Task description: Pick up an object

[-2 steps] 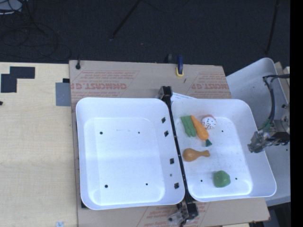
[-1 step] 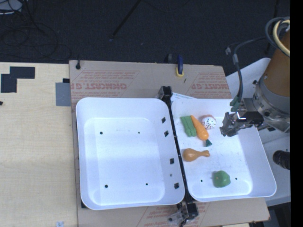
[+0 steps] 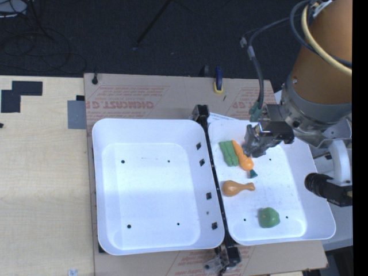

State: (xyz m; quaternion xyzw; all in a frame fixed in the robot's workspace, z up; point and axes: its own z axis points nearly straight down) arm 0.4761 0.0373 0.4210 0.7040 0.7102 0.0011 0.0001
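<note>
The right bin [image 3: 299, 223] holds a green bean-like piece [image 3: 228, 153] and an orange carrot [image 3: 244, 159] side by side near its back left. An orange gourd-shaped toy [image 3: 236, 188] lies in front of them. A green round lump [image 3: 268, 217] sits near the front. My gripper [image 3: 253, 149] hangs low over the carrot's right end, right at it; whether it touches is unclear. A small teal bit [image 3: 253, 173] lies just past the carrot.
The left bin [image 3: 149, 234] stands beside the right one, with a black divider clip strip [image 3: 208, 177] between them. A cardboard sheet [image 3: 144, 96] lies under both bins. Cables and a black arm part [image 3: 328, 188] lie at the right.
</note>
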